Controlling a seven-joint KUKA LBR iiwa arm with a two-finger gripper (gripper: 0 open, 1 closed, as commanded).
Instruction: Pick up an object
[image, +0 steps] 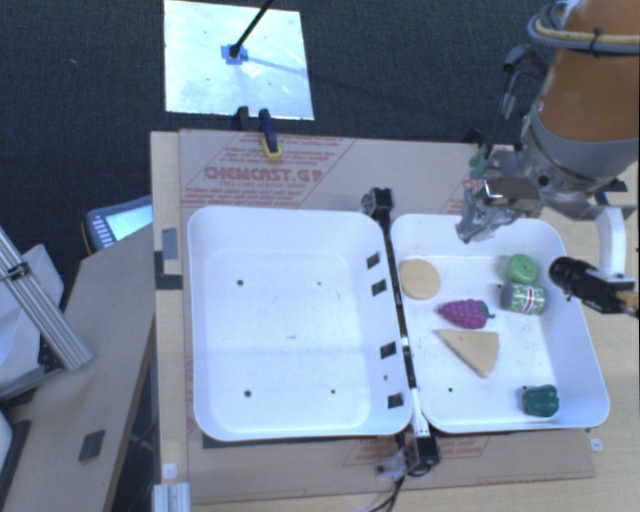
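Observation:
The right white bin (575, 345) holds a tan round cookie (419, 279), a purple grape bunch (465, 313), a yellow cheese wedge (472, 351), a green pepper (540, 400), a green round piece (521, 268) and a small green-labelled can (523, 298). My gripper (478, 228) hangs over the bin's far edge, above and behind the cookie, apart from every object. Nothing shows between its fingers.
The left white bin (290, 320) lies beside the right one, with a black divider (392, 320) between them. A black bracket (592, 283) sticks in at the right bin's right rim. Cardboard (300, 165) lies behind the bins.

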